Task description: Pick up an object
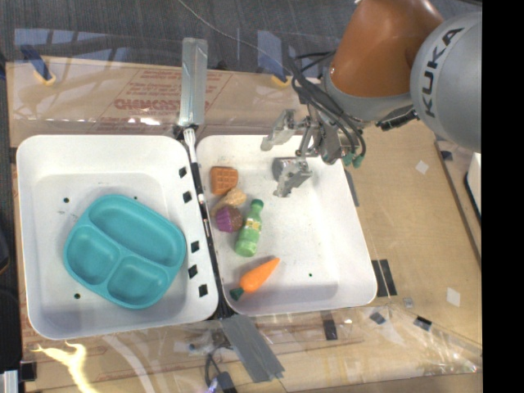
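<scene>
1. Nearest the camera: crumpled clear plastic sheeting (393, 342) and a grey tape strip (254, 350) at the bench's front edge
2. Left bin (41, 170): a teal divided plate (124, 250) with three compartments lies flat on its floor, towards the front
3. Right bin (344, 252): toy food gathered along its left side, next to the divider
4. Orange toy carrot (258, 275) lies nearest the front of that bin, tip pointing up and right, a little apart from the other pieces
5. Green toy bottle (250, 229) lies on its side just behind the carrot, cap end away from the camera
6. Purple round piece (228, 218) sits just left of the bottle, touching or nearly so; a tan lump (236, 197) rests against its far side
7. Brown waffle-like square (223, 178) lies farthest back in the cluster, beside the divider
8. Gripper (291, 174) hangs over the rear middle of the right bin, well right of the food; fingers point down with nothing seen between them, but whether they stand apart or together cannot be told
9. Grey arm with orange band (381, 43) enters from upper right
10. Beyond the bins: a brown printed board (147, 92) under plastic film
</scene>
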`<state>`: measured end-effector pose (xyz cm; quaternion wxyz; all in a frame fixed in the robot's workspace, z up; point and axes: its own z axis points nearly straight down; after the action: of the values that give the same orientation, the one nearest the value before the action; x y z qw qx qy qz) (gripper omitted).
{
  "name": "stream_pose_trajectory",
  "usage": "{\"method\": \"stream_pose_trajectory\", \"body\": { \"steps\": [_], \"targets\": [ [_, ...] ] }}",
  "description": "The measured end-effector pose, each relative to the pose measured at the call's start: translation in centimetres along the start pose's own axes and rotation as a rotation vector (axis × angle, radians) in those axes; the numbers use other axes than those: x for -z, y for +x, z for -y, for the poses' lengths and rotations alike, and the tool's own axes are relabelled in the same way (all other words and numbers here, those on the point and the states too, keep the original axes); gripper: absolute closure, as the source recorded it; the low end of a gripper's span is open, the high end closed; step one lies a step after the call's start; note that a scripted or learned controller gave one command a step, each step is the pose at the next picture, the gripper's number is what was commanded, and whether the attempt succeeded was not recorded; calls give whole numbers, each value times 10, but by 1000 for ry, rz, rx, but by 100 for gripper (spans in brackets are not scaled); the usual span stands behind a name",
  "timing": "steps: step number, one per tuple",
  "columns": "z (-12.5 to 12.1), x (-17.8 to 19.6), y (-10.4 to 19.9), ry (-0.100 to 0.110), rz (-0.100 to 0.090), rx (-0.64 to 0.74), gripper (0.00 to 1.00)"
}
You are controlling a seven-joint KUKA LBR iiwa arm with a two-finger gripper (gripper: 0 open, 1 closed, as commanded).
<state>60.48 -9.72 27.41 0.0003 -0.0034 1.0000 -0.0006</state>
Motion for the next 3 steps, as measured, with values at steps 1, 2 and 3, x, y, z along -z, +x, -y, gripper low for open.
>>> {"method": "stream_pose_trajectory", "body": {
  "steps": [1, 2, 3],
  "targets": [
    [48, -7, -49, 0, 2, -165, 0],
    [47, -7, -49, 0, 3, -163, 0],
    [47, -7, -49, 0, 3, -163, 0]
  ]
}}
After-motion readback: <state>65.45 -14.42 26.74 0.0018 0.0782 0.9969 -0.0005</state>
